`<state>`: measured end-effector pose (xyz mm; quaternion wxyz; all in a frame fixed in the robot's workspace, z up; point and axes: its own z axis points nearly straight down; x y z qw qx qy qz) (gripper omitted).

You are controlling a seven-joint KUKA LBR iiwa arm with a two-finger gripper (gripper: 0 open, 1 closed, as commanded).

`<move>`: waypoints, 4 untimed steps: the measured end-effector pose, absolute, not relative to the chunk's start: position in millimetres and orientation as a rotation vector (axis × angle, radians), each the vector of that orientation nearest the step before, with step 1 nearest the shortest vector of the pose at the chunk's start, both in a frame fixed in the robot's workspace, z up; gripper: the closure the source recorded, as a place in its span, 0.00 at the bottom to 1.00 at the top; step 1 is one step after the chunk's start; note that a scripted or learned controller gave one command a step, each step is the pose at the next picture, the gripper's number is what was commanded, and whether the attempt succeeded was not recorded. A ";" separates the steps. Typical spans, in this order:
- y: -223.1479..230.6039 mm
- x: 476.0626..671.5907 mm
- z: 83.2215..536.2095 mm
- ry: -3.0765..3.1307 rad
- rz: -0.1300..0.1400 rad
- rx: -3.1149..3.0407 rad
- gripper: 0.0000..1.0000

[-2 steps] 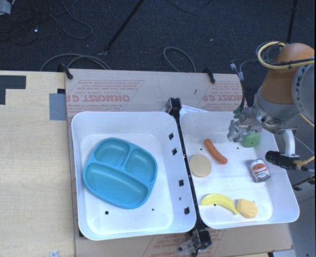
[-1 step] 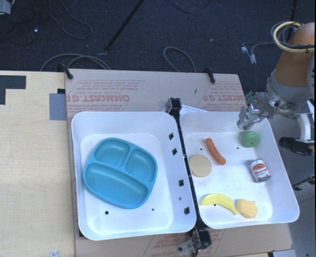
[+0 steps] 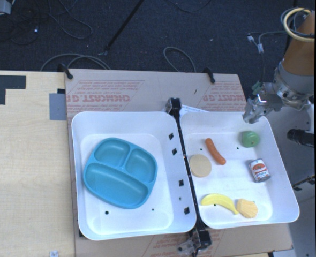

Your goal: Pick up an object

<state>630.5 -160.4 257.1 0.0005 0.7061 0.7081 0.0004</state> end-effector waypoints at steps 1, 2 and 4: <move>-160.8 630.9 275.4 2.226 -0.001 2.219 1.00; -97.8 635.4 266.1 2.232 -0.003 2.219 1.00; 19.5 636.3 231.6 2.232 -0.006 2.220 1.00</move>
